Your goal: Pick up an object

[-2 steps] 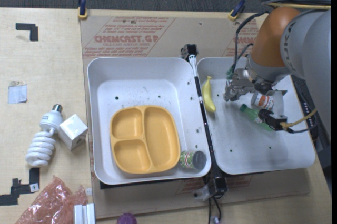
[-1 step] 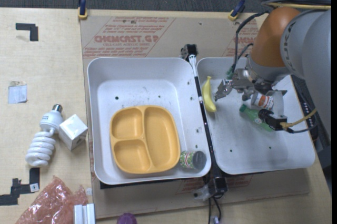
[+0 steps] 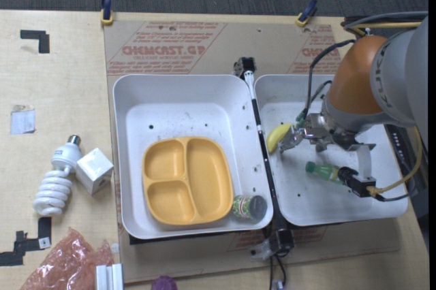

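Note:
In the right bin (image 3: 327, 210) a yellow banana (image 3: 276, 137) lies by the left wall. A small green bottle (image 3: 320, 170) lies on its side near the bin's middle. My gripper (image 3: 293, 139) hangs low over the right bin, just right of the banana and up-left of the bottle. The grey arm with its orange band (image 3: 360, 81) covers the bin's upper right part. In the left bin (image 3: 129, 146) rests a yellow divided plate (image 3: 187, 180), with a small round jar (image 3: 248, 207) at its lower right corner.
A black divider strip (image 3: 257, 129) runs between the two bins. Outside the left bin, on the bench, lie a spiral light bulb (image 3: 54, 180), a small white box (image 3: 95, 170) and a reddish mesh bag (image 3: 68, 261). Cables (image 3: 395, 186) trail along the right bin's right side.

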Controlling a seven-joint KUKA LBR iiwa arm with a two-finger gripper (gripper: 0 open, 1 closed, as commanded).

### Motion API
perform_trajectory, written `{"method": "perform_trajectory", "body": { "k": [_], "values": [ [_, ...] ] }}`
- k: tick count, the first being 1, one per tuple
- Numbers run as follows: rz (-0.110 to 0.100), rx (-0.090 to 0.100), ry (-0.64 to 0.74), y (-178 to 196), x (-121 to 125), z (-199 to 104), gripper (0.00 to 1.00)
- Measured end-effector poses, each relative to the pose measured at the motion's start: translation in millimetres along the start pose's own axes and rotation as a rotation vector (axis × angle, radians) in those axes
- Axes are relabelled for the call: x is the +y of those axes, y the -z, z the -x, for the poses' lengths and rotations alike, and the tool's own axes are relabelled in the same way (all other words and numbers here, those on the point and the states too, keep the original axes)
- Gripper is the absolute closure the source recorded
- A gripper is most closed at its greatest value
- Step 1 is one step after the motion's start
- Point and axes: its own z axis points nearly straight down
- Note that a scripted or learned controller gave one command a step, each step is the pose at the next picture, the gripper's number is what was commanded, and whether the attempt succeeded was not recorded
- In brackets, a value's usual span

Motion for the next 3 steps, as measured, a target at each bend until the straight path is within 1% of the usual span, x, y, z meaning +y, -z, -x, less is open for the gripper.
{"method": "perform_trajectory", "body": {
  "k": [1, 2, 3],
  "values": [
    [0.000, 0.000, 0.000, 0, -61, 5, 0.00],
    [0.002, 0.000, -0.003, 10, -60, 5, 1.00],
    [0.001, 0.000, 0.000, 0, -54, 36, 1.00]
  ]
}}
